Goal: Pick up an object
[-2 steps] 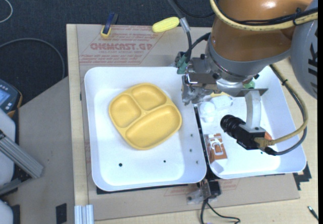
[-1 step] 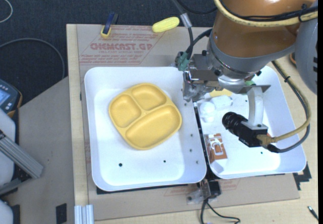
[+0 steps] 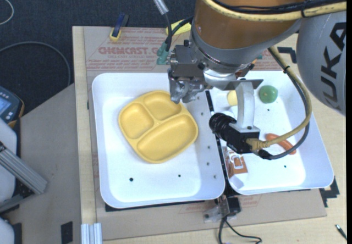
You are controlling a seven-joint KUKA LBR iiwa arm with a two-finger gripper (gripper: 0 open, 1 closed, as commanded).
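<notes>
1. Two shallow white bins are sitting side by side on a bench, seen from above at a slant. The left bin [image 3: 110,182] is holding one thing; the right bin [image 3: 308,171] is holding several small ones.
2. A yellow divided plate [image 3: 158,126] is lying flat near the middle of the left bin. It has three compartments: two small ones toward 10 and 12 o'clock, and one long one toward 4 o'clock.
3. The plate's long axis is running from about 10 o'clock to 4 o'clock, with the long compartment facing the divider between the bins.
4. The robot arm [image 3: 253,1], grey with a wide orange band, is reaching in from the right and covering the top centre of the view.
5. The gripper [image 3: 179,94] is hanging at the plate's 1 o'clock edge, right at its rim. Whether its fingers are spread or pressed together cannot be told from this angle.
6. In the right bin, a green ball [image 3: 268,94] is lying toward 12 o'clock, a pale yellow object [image 3: 232,97] just to its left, and an orange object [image 3: 280,141] nearer the middle, partly hidden behind a black cable fitting [image 3: 231,130].
</notes>
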